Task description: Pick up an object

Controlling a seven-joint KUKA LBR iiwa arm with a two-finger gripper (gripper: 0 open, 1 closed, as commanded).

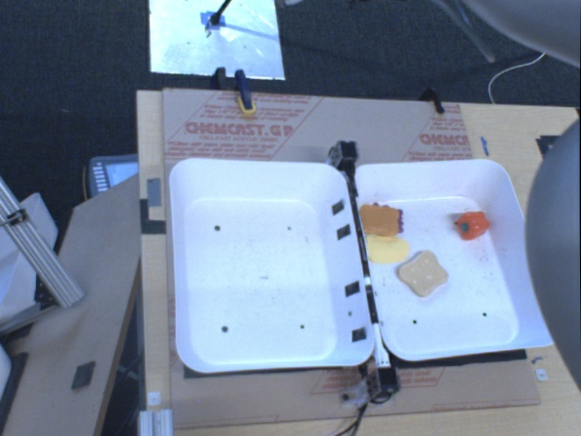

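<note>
Two bins (259, 175), four food pieces (423, 273)

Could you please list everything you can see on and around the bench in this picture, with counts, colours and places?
shallow white plastic bin: 2, white, side by side on the bench, the other on the right
orange-brown toy sandwich piece: 1, orange-brown, right bin, near its left wall
flat yellow slice: 1, yellow, right bin, just below the sandwich piece
tan toast-shaped piece: 1, tan, right bin, middle
orange-red toy pepper: 1, orange-red, right bin, upper right
brown cardboard sheet: 1, brown with red print, under both bins
grey robot arm: 1, grey, right edge of the view
</note>
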